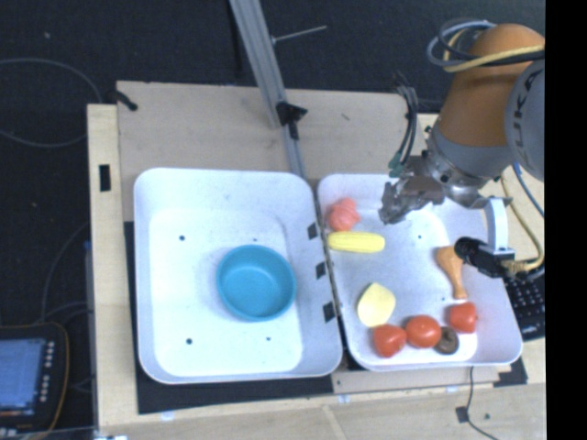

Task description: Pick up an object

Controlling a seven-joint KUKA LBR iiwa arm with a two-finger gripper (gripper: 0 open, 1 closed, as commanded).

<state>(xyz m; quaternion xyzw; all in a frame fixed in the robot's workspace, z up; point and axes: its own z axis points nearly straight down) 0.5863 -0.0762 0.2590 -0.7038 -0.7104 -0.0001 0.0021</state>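
My gripper [393, 211] hangs over the back of the right bin [404, 360], pointing down and left. Just left of it lies a pink fruit [344, 214], and a yellow corn-like piece [356, 242] lies below and left of it. Nothing shows between its fingertips. Further forward in the same bin sit a pale yellow lemon-shaped piece [375, 303], two red tomatoes [389, 339] [422, 330], a third red piece [463, 316], a small brown object [447, 341] and an orange drumstick-shaped piece [451, 269].
The left bin [174, 200] holds a blue bowl [256, 282]. A grey metal pole [266, 67] rises from behind the two bins. A tablet screen [27, 374] sits off the bench at the lower left.
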